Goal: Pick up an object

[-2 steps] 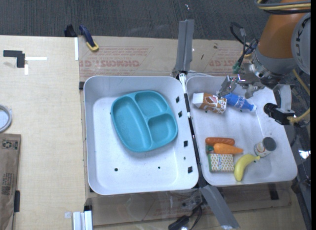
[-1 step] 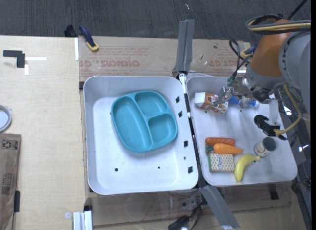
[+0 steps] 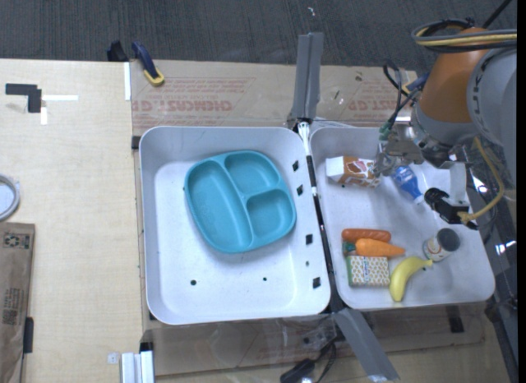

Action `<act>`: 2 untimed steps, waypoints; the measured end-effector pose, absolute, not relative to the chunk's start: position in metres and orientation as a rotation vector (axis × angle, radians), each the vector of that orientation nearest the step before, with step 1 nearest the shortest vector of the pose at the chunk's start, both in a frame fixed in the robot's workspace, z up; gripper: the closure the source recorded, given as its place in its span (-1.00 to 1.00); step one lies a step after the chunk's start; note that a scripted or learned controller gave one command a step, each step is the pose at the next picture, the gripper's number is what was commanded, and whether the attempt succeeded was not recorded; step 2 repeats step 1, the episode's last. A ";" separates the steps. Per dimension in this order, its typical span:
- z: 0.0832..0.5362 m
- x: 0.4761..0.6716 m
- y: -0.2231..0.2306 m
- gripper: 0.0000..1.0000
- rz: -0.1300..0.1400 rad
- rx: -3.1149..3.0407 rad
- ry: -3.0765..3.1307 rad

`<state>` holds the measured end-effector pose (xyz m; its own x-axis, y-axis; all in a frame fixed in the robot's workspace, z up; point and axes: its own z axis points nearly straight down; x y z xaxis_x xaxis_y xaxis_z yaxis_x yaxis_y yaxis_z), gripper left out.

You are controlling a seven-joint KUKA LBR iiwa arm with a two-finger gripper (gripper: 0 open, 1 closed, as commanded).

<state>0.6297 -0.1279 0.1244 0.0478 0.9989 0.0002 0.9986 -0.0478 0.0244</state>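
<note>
The right bin holds several small objects. A white and orange packet lies at its far left, with a blue bottle just right of it. Near the front lie a red sausage, a carrot, a patterned box, a banana and a small jar. My gripper hangs low over the back of this bin, right beside the packet's right end and above the blue bottle. The wrist hides what lies directly under it.
The left bin holds a blue divided plate. A grey divider post stands between the bins at the back. The arm's orange band and its cables overhang the right bin's far right side.
</note>
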 end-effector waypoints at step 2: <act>0.124 0.629 -0.128 -1.00 0.025 2.262 2.155</act>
